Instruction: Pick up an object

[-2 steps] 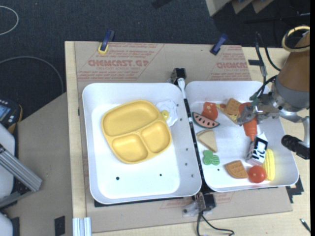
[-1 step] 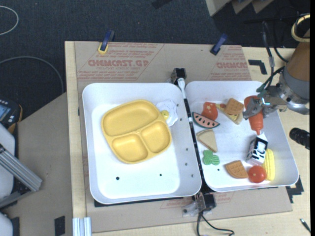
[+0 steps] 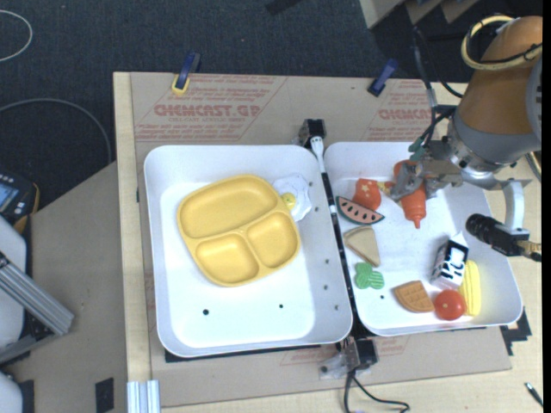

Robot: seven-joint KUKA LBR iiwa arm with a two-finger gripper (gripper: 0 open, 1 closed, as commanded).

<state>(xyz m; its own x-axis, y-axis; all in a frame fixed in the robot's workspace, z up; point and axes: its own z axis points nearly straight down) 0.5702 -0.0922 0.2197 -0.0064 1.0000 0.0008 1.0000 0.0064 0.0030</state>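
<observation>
Left to right, then: left bin [image 3: 164, 256] holds a yellow divided plate [image 3: 238, 228], with a white fried-egg toy [image 3: 291, 196] at the plate's upper right edge. Right bin [image 3: 508, 312] holds the small stuff: watermelon slice [image 3: 359, 211], red strawberry-like piece [image 3: 368, 193], tan wedge [image 3: 365, 246], green piece [image 3: 368, 275], brown cookie-like piece [image 3: 414, 296], tomato [image 3: 448, 305], a black-and-white carton [image 3: 449, 262] and a yellow corn-like piece [image 3: 472, 288].

My end effector [image 3: 411, 188] sits low over the upper part of the right bin, right at an orange carrot-shaped toy [image 3: 415, 207]. Can't tell whether it's open or closed on anything; the hardware blocks the tips.

Target guess: the carrot. Looks like light, rigid plastic, smooth, so likely slippery. It tapers, so a pinch near the thin tip would probably squeeze it out. Better to take it across the thick upper end, squarely on both sides. Strawberry piece lies just beside it, so there's some risk of nudging that.
</observation>
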